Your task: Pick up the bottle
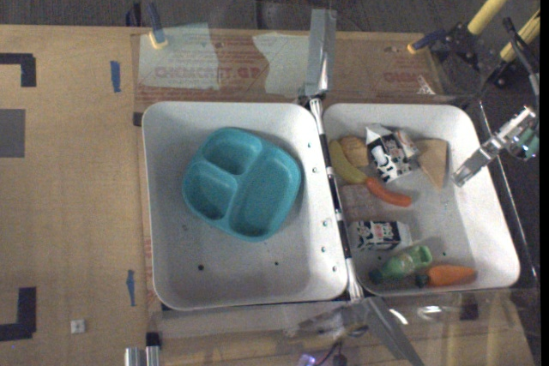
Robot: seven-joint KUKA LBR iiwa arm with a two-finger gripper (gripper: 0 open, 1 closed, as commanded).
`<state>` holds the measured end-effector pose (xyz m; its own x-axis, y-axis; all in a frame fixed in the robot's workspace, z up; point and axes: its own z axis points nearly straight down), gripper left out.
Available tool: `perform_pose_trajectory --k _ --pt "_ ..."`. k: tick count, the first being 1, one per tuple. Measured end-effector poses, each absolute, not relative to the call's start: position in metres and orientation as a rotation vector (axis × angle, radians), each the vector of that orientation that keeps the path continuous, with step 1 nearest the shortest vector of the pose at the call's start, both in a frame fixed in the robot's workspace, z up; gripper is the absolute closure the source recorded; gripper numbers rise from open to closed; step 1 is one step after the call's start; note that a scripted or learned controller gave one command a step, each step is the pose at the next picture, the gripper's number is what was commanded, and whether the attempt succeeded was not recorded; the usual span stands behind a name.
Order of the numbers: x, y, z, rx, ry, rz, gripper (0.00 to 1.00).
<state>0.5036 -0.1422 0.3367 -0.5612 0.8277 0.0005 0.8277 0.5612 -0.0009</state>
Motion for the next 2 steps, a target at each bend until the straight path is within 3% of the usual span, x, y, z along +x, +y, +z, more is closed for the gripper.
perform_pose_trajectory --k 1,2 --pt "0.479 -0.151 0.16 -1.23 -2.886 -0.001 0.0" --pt "0.479 -0.119 0.102 -1.046 -2.961 -0.002 0.0"
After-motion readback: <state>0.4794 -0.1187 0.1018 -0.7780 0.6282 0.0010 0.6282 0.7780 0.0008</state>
